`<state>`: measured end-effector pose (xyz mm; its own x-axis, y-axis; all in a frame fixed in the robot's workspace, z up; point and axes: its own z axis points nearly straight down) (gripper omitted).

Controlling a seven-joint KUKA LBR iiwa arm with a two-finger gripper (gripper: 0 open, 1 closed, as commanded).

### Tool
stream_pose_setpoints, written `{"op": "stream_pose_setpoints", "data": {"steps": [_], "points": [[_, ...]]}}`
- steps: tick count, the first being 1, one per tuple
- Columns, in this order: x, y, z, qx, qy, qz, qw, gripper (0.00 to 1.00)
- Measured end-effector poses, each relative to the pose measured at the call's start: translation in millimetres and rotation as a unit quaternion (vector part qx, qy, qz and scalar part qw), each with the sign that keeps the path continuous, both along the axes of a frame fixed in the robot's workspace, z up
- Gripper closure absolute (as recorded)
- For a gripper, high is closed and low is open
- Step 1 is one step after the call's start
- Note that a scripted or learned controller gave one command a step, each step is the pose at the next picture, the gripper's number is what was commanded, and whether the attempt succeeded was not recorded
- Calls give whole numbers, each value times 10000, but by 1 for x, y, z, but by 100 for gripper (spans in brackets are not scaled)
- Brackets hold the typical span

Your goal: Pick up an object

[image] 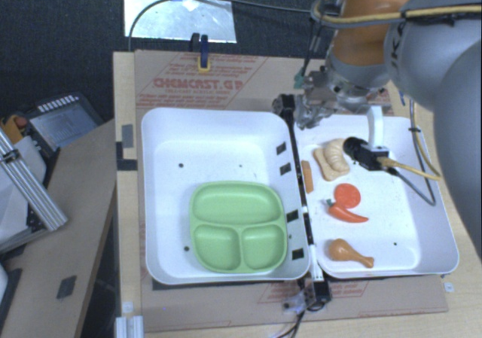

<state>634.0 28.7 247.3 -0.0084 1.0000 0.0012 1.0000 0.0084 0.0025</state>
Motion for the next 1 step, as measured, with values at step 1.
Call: {"op": "stream_pose_setpoints", "data": {"steps": [1], "points": [[3,44,-5,-1,2,0,10000,100]]}}
